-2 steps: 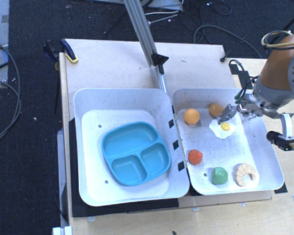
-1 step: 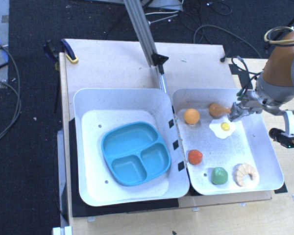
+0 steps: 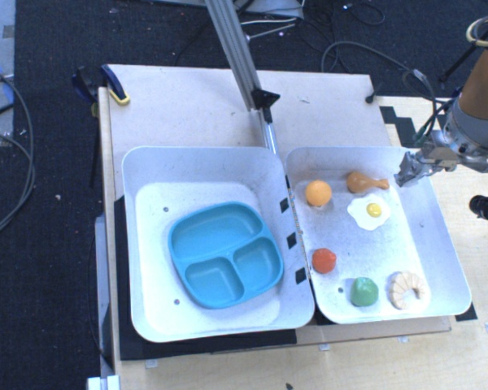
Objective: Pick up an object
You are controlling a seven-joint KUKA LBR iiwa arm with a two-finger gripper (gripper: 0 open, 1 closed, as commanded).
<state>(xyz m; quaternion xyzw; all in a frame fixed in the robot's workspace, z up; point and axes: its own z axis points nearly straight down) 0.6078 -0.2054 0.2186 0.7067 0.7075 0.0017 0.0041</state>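
Where the arm (image 3: 478, 112) enters from the right, its grey wrist section slopes down and leftward, with the orange band above it, and ends at the gripper (image 3: 408, 171) over the upper right rim of the right bin (image 3: 439, 242). The gripper is small and dark here, so whether it is spread or pressed together cannot be told; nothing is seen between its tips. The drumstick (image 3: 364, 183) lies just to its left, apart from it. Below that lies the fried egg (image 3: 369, 212), with the orange (image 3: 318, 193) to the left. The tomato (image 3: 324, 260) sits near the bin's left wall. The green item (image 3: 363, 291) and the shrimp (image 3: 407, 289) lie side by side at the front. The left bin (image 3: 146, 218) holds a blue tray (image 3: 224, 254) with three compartments.
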